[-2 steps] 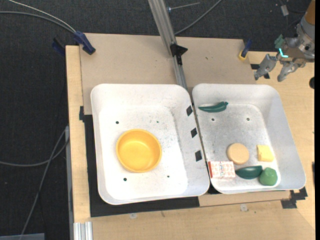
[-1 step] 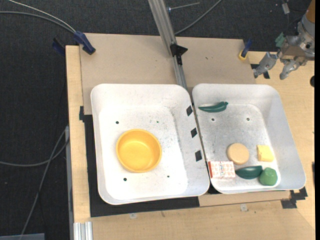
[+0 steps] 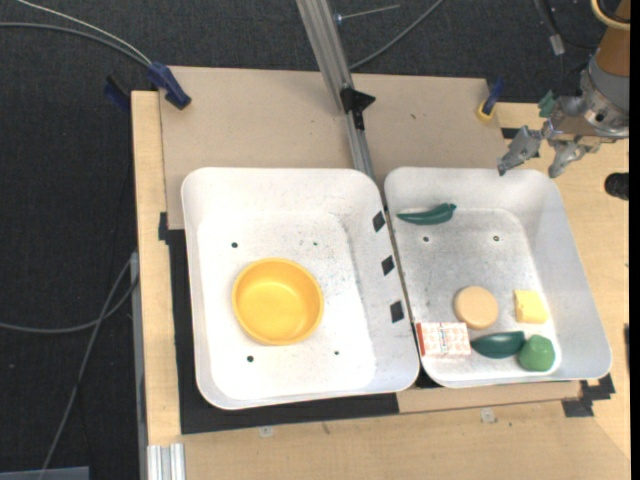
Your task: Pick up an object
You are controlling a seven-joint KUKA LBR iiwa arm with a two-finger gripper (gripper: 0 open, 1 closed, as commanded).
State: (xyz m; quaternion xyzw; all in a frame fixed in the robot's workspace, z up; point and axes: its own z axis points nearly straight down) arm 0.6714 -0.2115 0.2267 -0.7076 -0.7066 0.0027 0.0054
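The task is at its approach step: nothing is picked yet, and the hand (image 3: pixel 537 158) hangs at the upper right of the frame, above the far right corner of the right bin (image 3: pixel 572 258), its two fingers spread apart with nothing between them. The things on offer lie in that bin: a dark green pepper-like piece (image 3: pixel 427 212) near the upper left corner, and a cluster toward the lower right, made up of a tan round disc (image 3: pixel 477 306), a yellow block (image 3: pixel 531 306), a small red-and-white box (image 3: pixel 442 339), a dark teal oblong piece (image 3: pixel 497 344) and a green rounded piece (image 3: pixel 537 354). The teal piece touches the green one and sits just beside the box, so a clean grasp there looks harder; the green pepper lies well apart from the rest and seems the easier target. The next move calls for carrying the hand over a chosen thing and lowering it. The left bin (image 3: pixel 215 228) holds a yellow bowl (image 3: pixel 277 300). The surface (image 3: pixel 260 118) is pale wood, with blue clamps (image 3: pixel 170 85) at its far edge, a slanted metal pole (image 3: pixel 325 33), and dark carpet (image 3: pixel 60 168) crossed by cables around it.
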